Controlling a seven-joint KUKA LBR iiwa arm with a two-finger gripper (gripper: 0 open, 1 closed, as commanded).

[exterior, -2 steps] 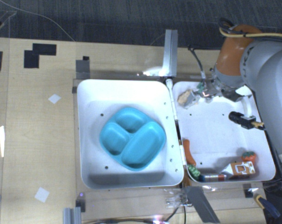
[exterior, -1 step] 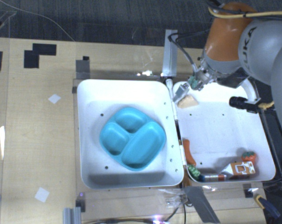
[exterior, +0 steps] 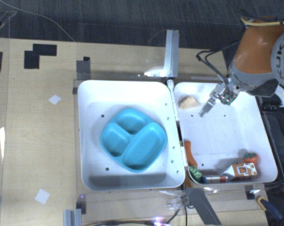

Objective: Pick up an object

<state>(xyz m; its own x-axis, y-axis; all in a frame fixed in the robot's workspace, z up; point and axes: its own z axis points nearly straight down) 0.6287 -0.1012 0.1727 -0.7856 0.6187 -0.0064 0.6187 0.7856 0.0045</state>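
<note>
From the overhead camera, the grey arm with its orange band reaches in from the right over the far part of the right-hand shallow white plastic bin. Its two-finger gripper hangs at a slant, tip pointing down and left; whether the fingers are spread or closed cannot be told at this size, and nothing is visibly between them.

The nearest candidate is a small pale beige, rounded lump — perhaps a bread roll or stone — lying close to the bin's far-left corner, just beside the gripper tip but apart from it. Along the near edge sit an orange carrot-shaped piece, a green-rimmed round item, a small orange-and-white carton and a dark marker-like stick, crowded together. The left-hand white bin holds a blue moulded tray with three compartments.

The risks, as I judge them: the beige lump lies near the dividing wall and corner, so one finger may strike the wall or fail to get behind it. Its rounded shape could squirt out of a slanted pinch, or be nudged against the wall instead of gripped. A descent slightly right of it would close on bare bin floor — a miss.
</note>
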